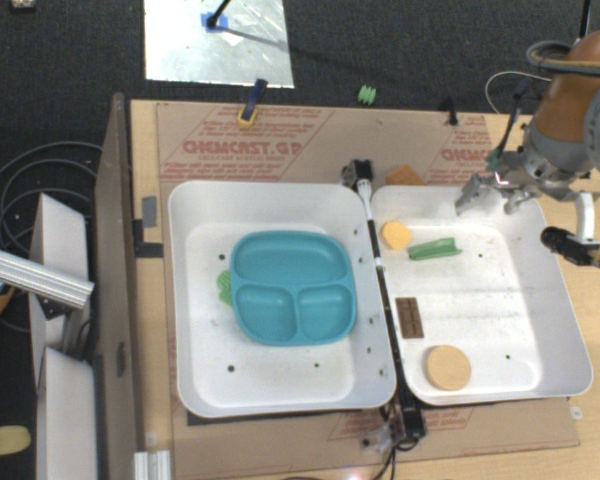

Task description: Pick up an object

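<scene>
The right bin (550, 298) holds a small yellow piece (396, 234), a green pod-shaped piece (433, 249), a brown rectangular block (409, 317) and a tan round disc (448, 366). My gripper (491, 197) hangs over the far right corner of this bin, above and to the right of the green piece. Its fingers stand spread and open, with nothing between them. The grey arm with its orange band (578, 88) comes in from the upper right.
The left bin (195, 268) carries a blue divided plate (291, 287) with a green item (223, 286) poking out at its left edge. A black clamp strip (377, 258) runs between the bins. Cardboard lies under both bins.
</scene>
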Controlling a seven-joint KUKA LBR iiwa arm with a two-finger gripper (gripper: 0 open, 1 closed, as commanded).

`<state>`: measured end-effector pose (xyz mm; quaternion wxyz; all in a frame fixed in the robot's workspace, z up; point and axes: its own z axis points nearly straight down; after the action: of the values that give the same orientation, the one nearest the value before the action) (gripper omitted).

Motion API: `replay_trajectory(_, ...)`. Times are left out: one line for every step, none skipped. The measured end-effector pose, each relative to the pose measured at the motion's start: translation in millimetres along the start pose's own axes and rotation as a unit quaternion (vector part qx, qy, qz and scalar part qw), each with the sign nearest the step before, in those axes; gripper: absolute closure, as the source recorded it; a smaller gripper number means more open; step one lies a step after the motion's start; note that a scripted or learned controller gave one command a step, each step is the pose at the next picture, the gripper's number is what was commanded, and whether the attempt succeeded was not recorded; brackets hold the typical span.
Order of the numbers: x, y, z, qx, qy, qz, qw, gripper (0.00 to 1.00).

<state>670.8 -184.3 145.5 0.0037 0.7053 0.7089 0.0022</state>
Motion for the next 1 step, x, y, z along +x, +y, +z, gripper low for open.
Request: replay_trajectory(46.2,-44.8,39.7,0.006,0.002,-0.001,1.0000,0.00)
